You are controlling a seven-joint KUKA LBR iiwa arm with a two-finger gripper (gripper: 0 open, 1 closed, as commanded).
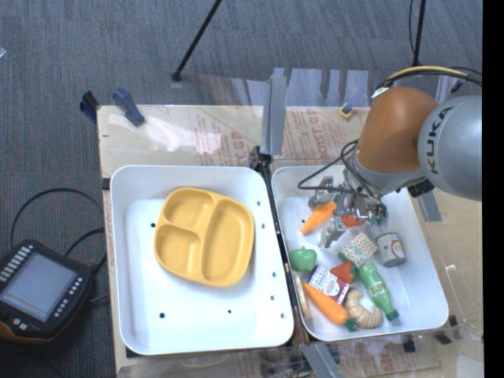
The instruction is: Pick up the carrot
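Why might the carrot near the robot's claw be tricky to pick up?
The carrot by the gripper looks smooth and cone-shaped, so it may slip from the fingers or roll. It looks like a stiff, probably light toy, so it likely won't bend.

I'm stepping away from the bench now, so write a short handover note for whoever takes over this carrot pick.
Gripper: low in the right bin, fingers beside the upper carrot; grasp state unclear.
Things: a second carrot lies at the bin's near edge, by the green pepper and croissant. The yellow plate sits in the left bin.
Done: arm brought down to the upper carrot.
Left: confirm the grip, lift the carrot.
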